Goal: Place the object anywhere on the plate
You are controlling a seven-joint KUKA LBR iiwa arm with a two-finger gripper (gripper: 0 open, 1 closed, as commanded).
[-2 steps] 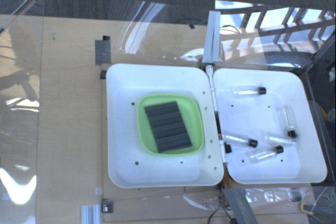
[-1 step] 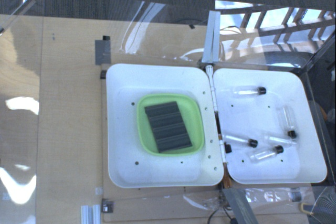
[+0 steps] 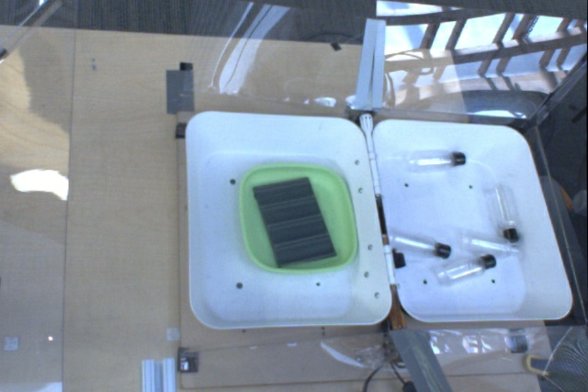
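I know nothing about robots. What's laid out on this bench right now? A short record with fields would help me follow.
left bin: holds a green square plate
on the plate: a dark grey ribbed block, lying flat, slightly turned
right bin: holds clear tubes with black caps
tube count: five, scattered and lying on their sides
example tubes: one near the top, one by the right wall, one near the divider
bench: light wood, under both bins
task state: the block already rests on the plate

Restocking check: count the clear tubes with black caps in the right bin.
5, all in the right bin: top tube, right-edge tube, lower-left tube, lower-right tube, bottom tube.
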